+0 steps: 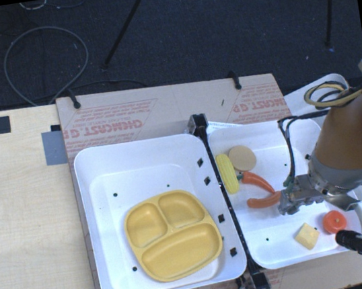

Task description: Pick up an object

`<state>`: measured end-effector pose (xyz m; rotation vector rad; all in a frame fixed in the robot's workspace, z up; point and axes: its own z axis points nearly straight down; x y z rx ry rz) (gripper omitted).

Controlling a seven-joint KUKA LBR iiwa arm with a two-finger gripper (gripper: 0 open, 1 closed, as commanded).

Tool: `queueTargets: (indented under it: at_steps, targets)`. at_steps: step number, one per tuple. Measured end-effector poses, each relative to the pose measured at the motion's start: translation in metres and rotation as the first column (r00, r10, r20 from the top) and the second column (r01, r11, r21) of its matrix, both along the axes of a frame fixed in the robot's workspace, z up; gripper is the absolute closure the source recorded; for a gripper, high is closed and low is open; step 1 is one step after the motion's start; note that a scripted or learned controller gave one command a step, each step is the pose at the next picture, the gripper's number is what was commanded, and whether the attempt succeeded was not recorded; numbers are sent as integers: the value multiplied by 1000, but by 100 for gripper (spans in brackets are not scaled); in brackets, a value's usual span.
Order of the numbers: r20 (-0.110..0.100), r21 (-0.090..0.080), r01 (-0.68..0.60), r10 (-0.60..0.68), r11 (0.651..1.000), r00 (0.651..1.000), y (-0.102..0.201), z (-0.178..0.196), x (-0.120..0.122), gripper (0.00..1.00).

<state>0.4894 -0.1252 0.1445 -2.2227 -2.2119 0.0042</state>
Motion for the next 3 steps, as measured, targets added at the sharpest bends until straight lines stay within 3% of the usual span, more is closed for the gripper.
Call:
queueTargets:
  at_steps: [2,3]
  targets:
    - [9,-3,-6,6,1000,1000,5,104,-4,100]
    - [4,-2,-6,6,1000,1000,4,110,-4,100]
